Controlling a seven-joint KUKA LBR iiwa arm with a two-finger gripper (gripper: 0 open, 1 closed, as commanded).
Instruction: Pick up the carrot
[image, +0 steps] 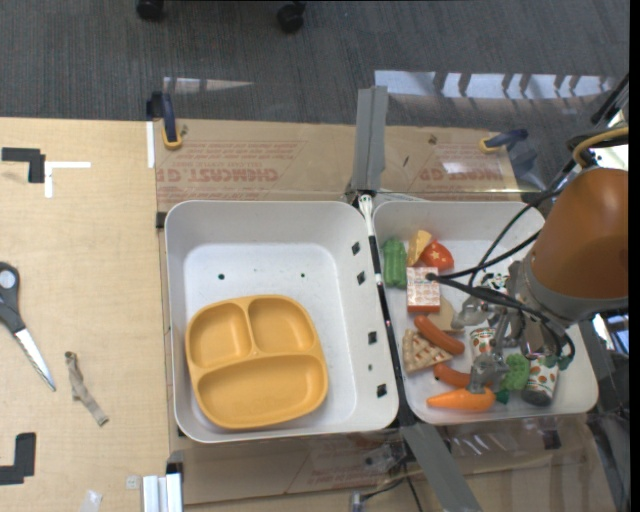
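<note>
Orange carrot at right bin's front edge, hand directly above it, finger spread unclear

A yellow three-compartment plastic plate lies in the left white bin. Metal scissors rest on the wooden bench; a green toy vegetable stands in the right white bin.

The wooden bench bears two white bins, scissors and cardboard sheets.

Mirrored red print on cardboard sheet behind left bin, partly legible, seemingly "CHEMCAST GP"
</note>
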